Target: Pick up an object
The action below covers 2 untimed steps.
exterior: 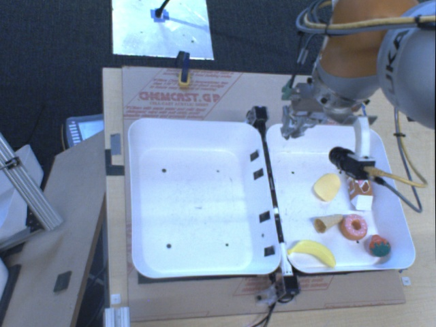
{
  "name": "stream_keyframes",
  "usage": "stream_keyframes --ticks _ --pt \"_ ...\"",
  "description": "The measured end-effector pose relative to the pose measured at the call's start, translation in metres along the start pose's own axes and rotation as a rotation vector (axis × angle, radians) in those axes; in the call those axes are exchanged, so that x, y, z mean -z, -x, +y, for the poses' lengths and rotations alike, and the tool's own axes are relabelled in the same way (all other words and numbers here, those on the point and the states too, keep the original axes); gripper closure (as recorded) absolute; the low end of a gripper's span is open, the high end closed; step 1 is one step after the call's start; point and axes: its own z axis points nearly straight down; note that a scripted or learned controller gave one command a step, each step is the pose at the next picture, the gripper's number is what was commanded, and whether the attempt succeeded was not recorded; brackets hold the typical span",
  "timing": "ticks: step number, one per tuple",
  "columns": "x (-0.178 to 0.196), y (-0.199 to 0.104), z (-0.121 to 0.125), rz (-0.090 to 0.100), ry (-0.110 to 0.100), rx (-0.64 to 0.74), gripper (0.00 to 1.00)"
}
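My gripper (297, 127) hangs over the far left corner of the right bin (300, 162), above bare white floor, with no object under it. The objects lie nearer the front and right of that bin: a pale yellow slice (327, 187), a red and white block (360, 193), a small cone (328, 222), a pink donut (353, 227), a banana (313, 253) and a red and green fruit (378, 246). All of them sit well apart from the gripper.
The left bin (197, 196) lies beside the right one, split from it by a black-clipped divider (267, 182). A black part on a white bracket (346, 161) and a yellow cable (398, 179) hang over the right bin's far right side.
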Motion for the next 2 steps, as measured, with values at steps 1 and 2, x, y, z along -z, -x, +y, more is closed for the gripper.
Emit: stream_keyframes --ticks 1,2 --pt "0.000 0.000 0.000 0.000 0.000 0.000 0.00" --pt "-0.126 0.038 0.018 -0.002 -0.012 -0.007 0.00"
